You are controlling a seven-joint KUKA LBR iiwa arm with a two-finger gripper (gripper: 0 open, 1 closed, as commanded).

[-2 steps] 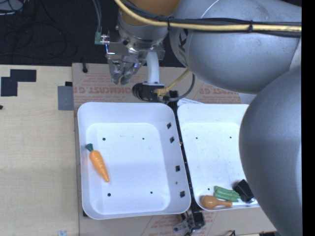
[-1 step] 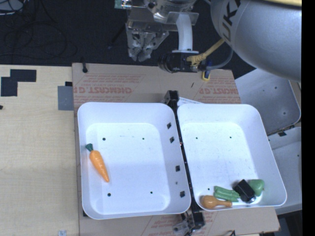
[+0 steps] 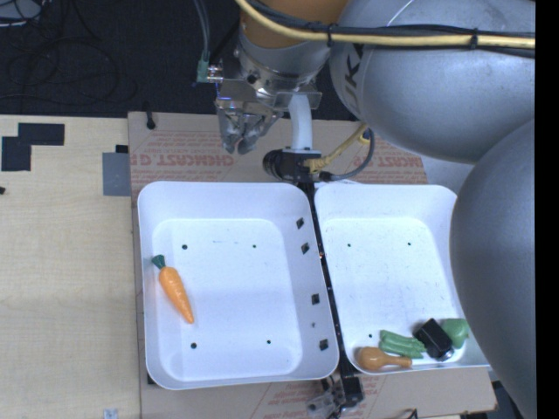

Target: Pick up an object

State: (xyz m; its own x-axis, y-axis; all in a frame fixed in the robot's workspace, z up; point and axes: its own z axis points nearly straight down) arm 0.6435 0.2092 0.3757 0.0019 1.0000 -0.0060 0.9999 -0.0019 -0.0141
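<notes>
We see the claw (image 3: 243,133) hanging at the upper middle of the frame, above the far rim of the left bin (image 3: 148,234) and over the cardboard beyond it; it holds nothing, and we cannot tell whether it stands open or closed, since its tip is blurred. The nearest thing to pick is the toy carrot (image 3: 176,293), lying flat at the left side of the left bin, close beside the wall. That closeness is the main risk as we judge it: a descent there could strike the rim or the sloping wall, or the claw could slide off the tapered, smooth body and push the carrot along the floor of the bin. The right bin (image 3: 445,201) holds a cluster in its lower right corner: a tan gourd-shaped piece (image 3: 382,359), a green pod (image 3: 402,345), a black block (image 3: 434,339) and a green piece (image 3: 456,329), touching or nearly so, so a grasp there may catch two things or none. The bulky grey arm (image 3: 437,68) overhangs that side of the frame, and the divider (image 3: 314,260) between the bins stands near any crossing path.
</notes>
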